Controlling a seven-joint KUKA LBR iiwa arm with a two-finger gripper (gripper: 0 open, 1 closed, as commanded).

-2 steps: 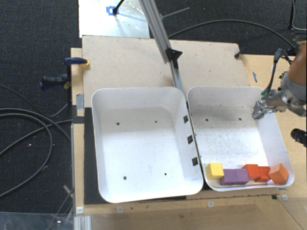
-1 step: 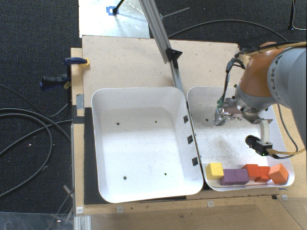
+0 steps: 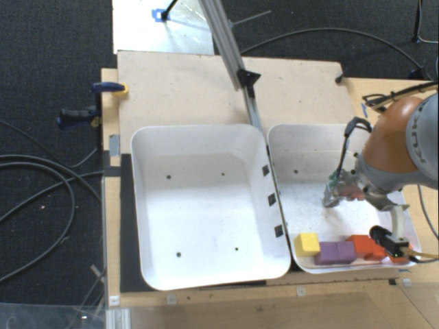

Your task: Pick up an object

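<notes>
Pincer [image 3: 334,196] over right bin [image 3: 302,142] — blocks [image 3: 335,252] nearby

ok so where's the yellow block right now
The yellow block lies in the right bin, at its front edge near the wall shared with the left bin. The purple block touches it on the right.

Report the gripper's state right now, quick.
Gripper: down in the right bin, above the yellow block; whether the jaws are open or shut cannot be told, and nothing is seen held.
</notes>
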